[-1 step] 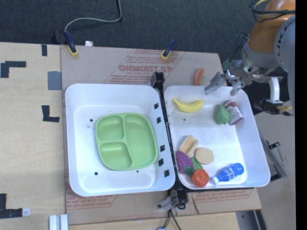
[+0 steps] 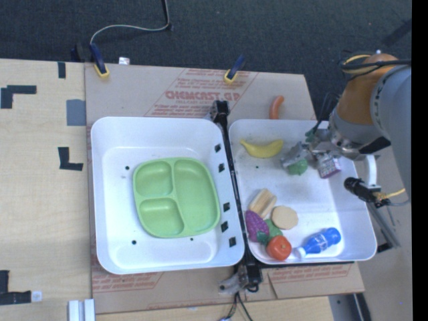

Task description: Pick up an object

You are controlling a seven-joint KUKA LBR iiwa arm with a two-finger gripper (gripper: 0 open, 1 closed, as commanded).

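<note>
My gripper is low in the back part of the right bin, reaching in from the right. A small green item lies directly beneath its tip, touching or nearly touching it. A yellow banana lies just left of the gripper. A small purple-grey piece sits under the wrist to the right. Toward the bin's front lie a bun, a tan round cookie, purple grapes, a red tomato and a blue bottle.
The left bin holds a green divided plate. An orange sausage-shaped item lies on the cardboard behind the right bin. The black divider runs between the bins. The arm's body looms over the right bin's back right corner.
</note>
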